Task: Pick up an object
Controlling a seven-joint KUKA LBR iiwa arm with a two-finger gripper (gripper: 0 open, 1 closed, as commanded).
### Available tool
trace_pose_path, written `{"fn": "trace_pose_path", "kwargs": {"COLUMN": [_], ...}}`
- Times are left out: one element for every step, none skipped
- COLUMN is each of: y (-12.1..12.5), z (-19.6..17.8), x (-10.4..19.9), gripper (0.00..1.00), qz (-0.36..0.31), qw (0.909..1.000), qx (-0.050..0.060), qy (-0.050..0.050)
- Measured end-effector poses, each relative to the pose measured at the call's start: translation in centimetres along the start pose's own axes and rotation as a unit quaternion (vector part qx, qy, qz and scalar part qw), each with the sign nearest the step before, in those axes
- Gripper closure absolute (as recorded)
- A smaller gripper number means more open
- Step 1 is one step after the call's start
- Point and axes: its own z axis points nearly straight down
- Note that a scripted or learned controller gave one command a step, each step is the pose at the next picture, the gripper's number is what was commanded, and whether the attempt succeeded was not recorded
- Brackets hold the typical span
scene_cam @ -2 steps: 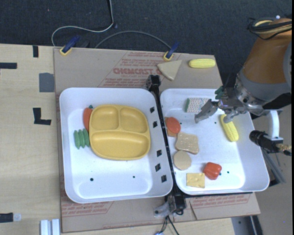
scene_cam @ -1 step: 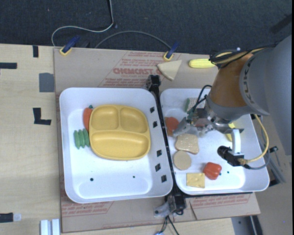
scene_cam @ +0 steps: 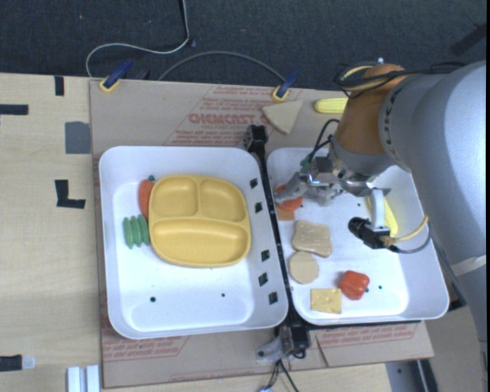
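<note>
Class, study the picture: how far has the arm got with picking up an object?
Done: the arm has reached into the right bin, its gripper low near the orange piece. In hand: nothing visibly lifted. Left: grasp and raise one item; the toast, tomato and cracker lie flat.

Robotics lab: cardboard-covered bench (scene_cam: 229, 117) with clamps (scene_cam: 112, 81), two white bins (scene_cam: 114, 243), toy food, trailing cable (scene_cam: 175, 23), dark carpet.

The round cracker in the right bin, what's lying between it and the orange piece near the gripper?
In the camera view, the toast slice lies between the round cracker and the orange piece.
</note>
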Motion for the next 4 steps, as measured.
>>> {"fn": "trace_pose_path", "kwargs": {"y": [3.6, 0.9, 3.6, 0.3], "z": [0.5, 0.4, 0.6, 0.4], "x": [0.1, -0.6, -1.2, -0.4], "gripper": [0.00, 0.00, 0.00, 0.00], "qz": [0.002, 0.002, 0.002, 0.002], "qw": [0.9999, 1.0000, 0.9999, 1.0000], "qx": [0.012, 0.003, 0.012, 0.003], "qy": [0.000, -0.002, 0.002, -0.002]}}
